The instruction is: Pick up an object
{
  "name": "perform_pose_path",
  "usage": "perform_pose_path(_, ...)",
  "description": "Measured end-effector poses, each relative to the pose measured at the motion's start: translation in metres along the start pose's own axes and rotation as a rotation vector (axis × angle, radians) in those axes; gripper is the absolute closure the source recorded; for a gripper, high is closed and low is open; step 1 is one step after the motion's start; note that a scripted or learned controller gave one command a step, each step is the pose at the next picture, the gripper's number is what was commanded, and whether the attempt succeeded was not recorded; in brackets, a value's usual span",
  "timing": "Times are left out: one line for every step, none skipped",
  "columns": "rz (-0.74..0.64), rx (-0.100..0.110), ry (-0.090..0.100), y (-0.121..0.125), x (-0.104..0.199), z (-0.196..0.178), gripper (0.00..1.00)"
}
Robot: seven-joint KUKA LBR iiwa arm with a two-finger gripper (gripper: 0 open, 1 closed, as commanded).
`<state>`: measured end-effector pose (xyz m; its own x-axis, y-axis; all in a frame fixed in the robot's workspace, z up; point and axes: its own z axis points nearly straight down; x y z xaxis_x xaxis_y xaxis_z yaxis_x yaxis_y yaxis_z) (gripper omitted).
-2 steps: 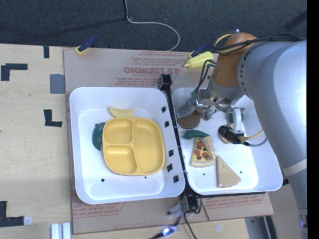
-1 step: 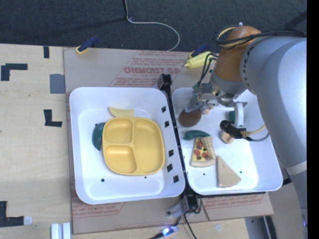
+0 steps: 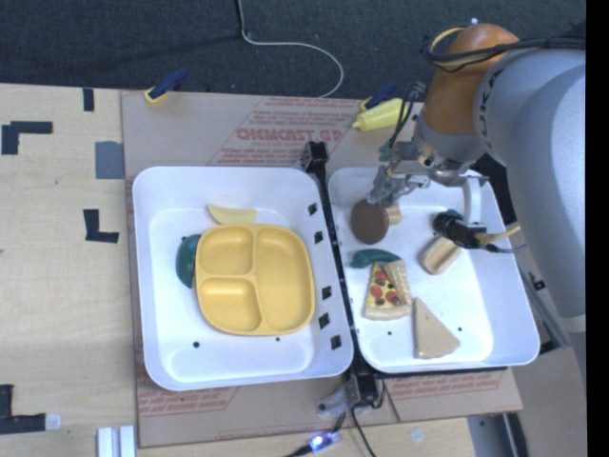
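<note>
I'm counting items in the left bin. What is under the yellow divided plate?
A dark green piece sticks out from under the yellow divided plate at its left edge, and a pale yellow slice shows at its top edge. Anything fully beneath the plate is covered.

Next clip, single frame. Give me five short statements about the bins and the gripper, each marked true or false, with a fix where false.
1. The yellow tray lies in the left bin. True.
2. The pizza slice lies in the left bin. False: it lies in the right bin.
3. The gripper is over the right bin, by the brown disc. True.
4. The wedge sits on the tray. False: it lies in the right bin, beside the pizza slice.
5. The cork lies in the right bin. True.
</note>
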<state>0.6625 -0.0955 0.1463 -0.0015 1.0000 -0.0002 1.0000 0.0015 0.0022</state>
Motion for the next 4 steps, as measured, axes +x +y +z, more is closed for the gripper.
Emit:
perform_pose_path(0.0,-0.001,0.0,0.0,0.002,-0.043,1.0)
perform_pose_path(0.0,-0.001,0.0,0.001,0.003,-0.081,1.0)
perform_pose_path(0.002,0.007,0.0,-0.052,0.013,-0.07,1.0)
perform_pose_path(0.002,0.007,0.0,-0.101,0.022,-0.066,1.0)
